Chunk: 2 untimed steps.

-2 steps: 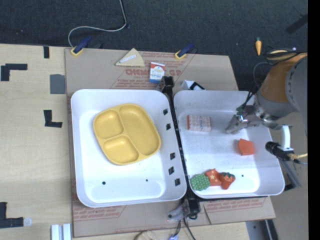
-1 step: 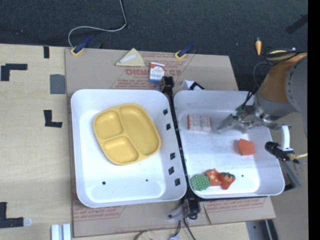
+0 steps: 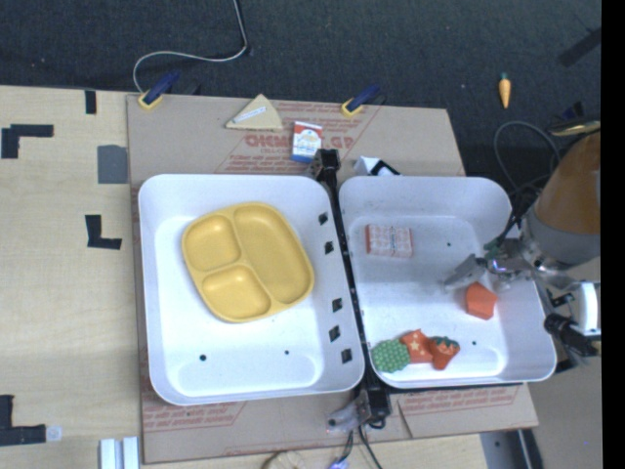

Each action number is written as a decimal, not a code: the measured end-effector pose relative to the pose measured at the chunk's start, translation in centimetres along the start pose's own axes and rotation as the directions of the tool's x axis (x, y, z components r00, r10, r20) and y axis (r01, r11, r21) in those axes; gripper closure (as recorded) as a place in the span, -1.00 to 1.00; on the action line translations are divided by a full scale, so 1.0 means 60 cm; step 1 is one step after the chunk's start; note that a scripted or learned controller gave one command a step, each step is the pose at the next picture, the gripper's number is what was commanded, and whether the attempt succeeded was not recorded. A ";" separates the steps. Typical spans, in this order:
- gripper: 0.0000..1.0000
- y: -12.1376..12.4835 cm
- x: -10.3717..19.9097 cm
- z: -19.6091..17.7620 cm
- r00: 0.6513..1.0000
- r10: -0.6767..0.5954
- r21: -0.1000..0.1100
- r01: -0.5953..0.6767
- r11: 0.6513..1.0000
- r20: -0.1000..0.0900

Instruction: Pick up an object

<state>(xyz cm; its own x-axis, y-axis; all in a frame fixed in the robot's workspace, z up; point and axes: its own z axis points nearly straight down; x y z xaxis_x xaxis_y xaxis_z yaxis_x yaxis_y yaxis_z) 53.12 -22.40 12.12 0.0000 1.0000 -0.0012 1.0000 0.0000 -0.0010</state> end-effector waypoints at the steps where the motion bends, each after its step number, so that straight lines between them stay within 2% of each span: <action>1: -1.00 0.001 0.000 0.058 1.000 -0.001 -0.002 0.001 1.000 0.000; 2: 1.00 0.004 0.000 0.039 1.000 -0.001 -0.008 0.001 1.000 0.003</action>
<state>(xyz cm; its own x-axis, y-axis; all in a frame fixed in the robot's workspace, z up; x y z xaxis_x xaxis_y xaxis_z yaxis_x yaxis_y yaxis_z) 53.37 -22.42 9.77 -0.0009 1.0000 -0.0040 1.0000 0.0009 0.0066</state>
